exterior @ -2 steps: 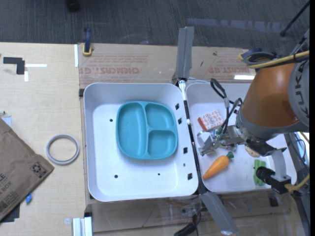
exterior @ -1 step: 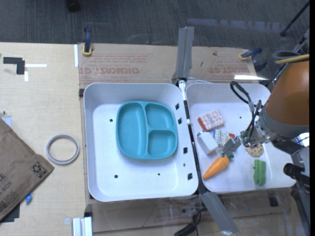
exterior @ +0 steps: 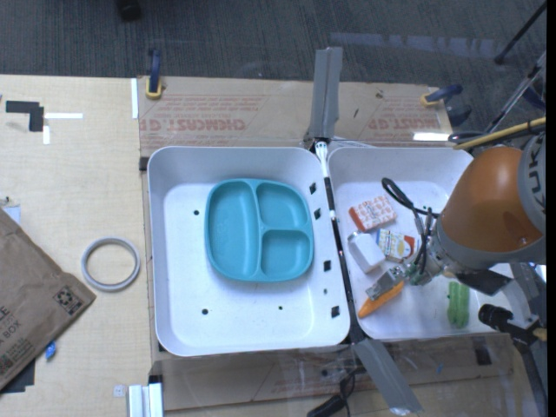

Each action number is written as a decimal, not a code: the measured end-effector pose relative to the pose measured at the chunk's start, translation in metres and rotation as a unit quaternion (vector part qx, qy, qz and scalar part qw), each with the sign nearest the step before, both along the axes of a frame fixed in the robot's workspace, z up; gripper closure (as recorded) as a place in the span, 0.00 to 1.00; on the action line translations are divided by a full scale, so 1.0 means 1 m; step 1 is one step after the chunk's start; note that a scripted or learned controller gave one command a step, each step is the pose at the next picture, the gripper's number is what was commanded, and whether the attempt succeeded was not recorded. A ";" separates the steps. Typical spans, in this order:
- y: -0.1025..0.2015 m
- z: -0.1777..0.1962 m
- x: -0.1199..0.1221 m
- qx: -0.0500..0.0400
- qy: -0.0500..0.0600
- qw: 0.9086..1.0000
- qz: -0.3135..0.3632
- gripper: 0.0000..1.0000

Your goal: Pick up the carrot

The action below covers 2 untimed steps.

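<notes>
Gripper (exterior: 408, 274) is lowered into the right bin (exterior: 434, 324), just right of the carrot (exterior: 382, 298) lying near the left wall — jaw state cannot be told.

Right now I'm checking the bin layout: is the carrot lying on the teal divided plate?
No, the carrot lies in the right bin, while the teal plate sits in the left bin.

We saw a dark grey carpeted floor (exterior: 261, 16) beyond the bench. The light wooden benchtop (exterior: 69, 189) carried a roll of tape (exterior: 110, 262) and a brown cardboard box (exterior: 30, 307), with cardboard sheeting (exterior: 234, 111) behind the bins.
</notes>
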<state>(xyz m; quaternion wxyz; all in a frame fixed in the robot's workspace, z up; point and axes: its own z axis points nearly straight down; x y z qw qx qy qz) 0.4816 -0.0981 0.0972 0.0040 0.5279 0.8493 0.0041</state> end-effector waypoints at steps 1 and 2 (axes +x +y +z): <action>-0.001 0.008 0.000 -0.001 -0.001 1.000 -0.002 1.00; 0.054 0.094 -0.004 -0.001 0.006 0.997 -0.079 1.00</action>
